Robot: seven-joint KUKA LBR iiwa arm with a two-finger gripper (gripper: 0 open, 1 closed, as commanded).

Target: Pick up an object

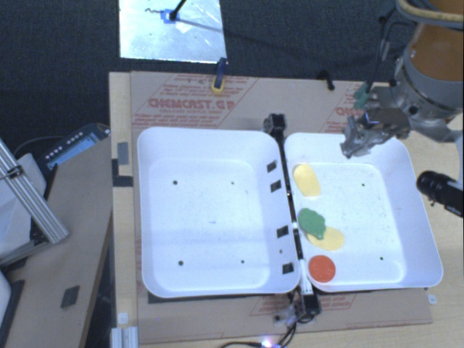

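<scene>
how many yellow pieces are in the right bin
2. One yellow piece lies near the right bin's left wall, toward the far end. The other yellow piece sits lower down, partly under the green piece. More could be hidden beneath that one.

Single fixed camera, high above the bench [217,96], looking down at a slant. Both white bins fit in frame: left bin [210,267] center-left, right bin [406,216] center-right. Arm [435,42] enters at upper right of the frame. Mid-distance; dark floor along the top, bench edge at the bottom.
</scene>
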